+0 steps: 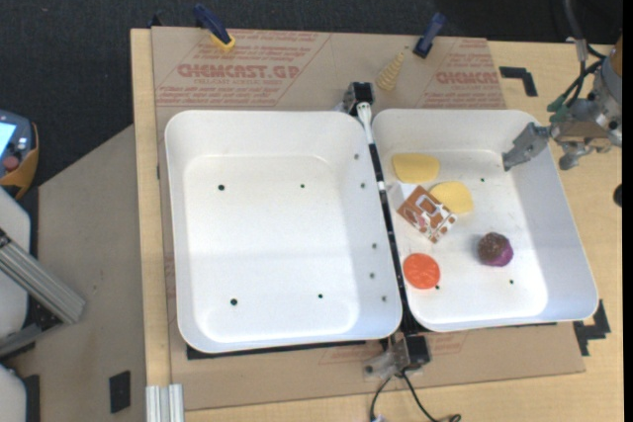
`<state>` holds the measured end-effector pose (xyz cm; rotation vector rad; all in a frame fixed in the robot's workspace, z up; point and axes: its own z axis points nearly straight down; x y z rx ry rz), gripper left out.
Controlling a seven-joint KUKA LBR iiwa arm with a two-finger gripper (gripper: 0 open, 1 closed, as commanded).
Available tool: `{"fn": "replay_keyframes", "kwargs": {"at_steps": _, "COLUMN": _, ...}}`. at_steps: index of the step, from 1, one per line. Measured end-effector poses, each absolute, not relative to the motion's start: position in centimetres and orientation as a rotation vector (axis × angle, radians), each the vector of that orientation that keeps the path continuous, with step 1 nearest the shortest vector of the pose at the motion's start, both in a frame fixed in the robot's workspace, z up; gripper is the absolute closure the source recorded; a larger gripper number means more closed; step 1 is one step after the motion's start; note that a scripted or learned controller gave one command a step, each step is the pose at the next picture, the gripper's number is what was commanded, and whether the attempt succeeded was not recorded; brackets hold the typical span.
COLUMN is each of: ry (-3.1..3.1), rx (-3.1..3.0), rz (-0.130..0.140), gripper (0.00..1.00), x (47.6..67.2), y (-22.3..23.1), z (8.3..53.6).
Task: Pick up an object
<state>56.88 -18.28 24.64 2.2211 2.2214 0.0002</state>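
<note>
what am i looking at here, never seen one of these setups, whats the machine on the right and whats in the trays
This is one picture from a camera fixed above a workbench, looking down at a slant. The bench is covered with cardboard held by blue clamps, and two shallow white bins sit on it side by side.

The machine at the right edge is a robot arm. Its grasping end, the pincer, hangs over the upper right edge of the right bin. I see nothing held in it, and I cannot tell from here whether it is open or closed.

The right bin holds five small things: two yellow pieces, a brown and white block between them, an orange disc and a dark purple ball. The left bin shows just a few small dark holes in its floor.

The job is simply to pick one object up.
</note>
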Motion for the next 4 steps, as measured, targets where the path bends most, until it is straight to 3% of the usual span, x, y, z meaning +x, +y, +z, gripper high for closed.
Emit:
{"fn": "replay_keyframes", "kwargs": {"at_steps": 1, "ry": 2.23, "rx": 2.208, "rz": 0.01, "gripper": 0.0, "x": 53.6, "y": -9.3, "z": 30.9}}
{"fn": "replay_keyframes", "kwargs": {"at_steps": 2, "ry": 2.239, "rx": 2.215, "rz": -0.001, "gripper": 0.0, "x": 47.7, "y": 0.6, "z": 30.0}}
{"fn": "replay_keyframes", "kwargs": {"at_steps": 3, "ry": 2.23, "rx": 2.204, "rz": 0.022, "gripper": 0.0, "x": 48.0, "y": 9.5, "z": 40.9}}
{"fn": "replay_keyframes", "kwargs": {"at_steps": 4, "ry": 2.221, "rx": 2.218, "rz": 0.004, "gripper": 1.0, "x": 48.0, "y": 8.9, "z": 41.3}}
